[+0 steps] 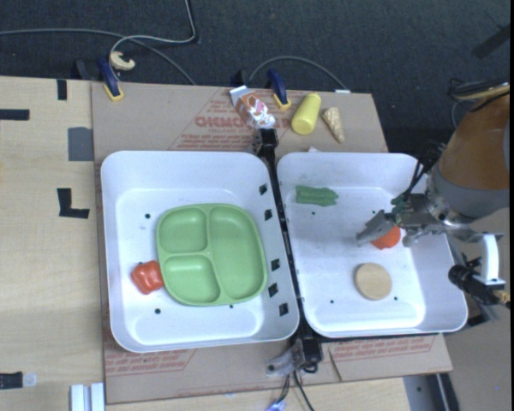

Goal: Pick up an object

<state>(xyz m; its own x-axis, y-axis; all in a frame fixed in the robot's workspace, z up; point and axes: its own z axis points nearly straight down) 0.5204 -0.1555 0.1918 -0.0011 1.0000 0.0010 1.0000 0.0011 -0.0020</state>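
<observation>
White bins sit side by side on the bench: the left bin (120, 255) bears a green tray (212, 253) with a small red piece (146, 276) touching its left edge. The right bin (325, 315) has the arm (475, 169) over its right rim. Its gripper (384, 229) is low in that bin, with dark fingers (370, 229) spread on either side of an orange-red object (385, 238). They look parted rather than clenched, and nothing is lifted. A tan disc (373, 281) lies just below, and a green strip (315, 197) lies near the far wall. My judgement: the approach is done; closing and lifting remain.
</observation>
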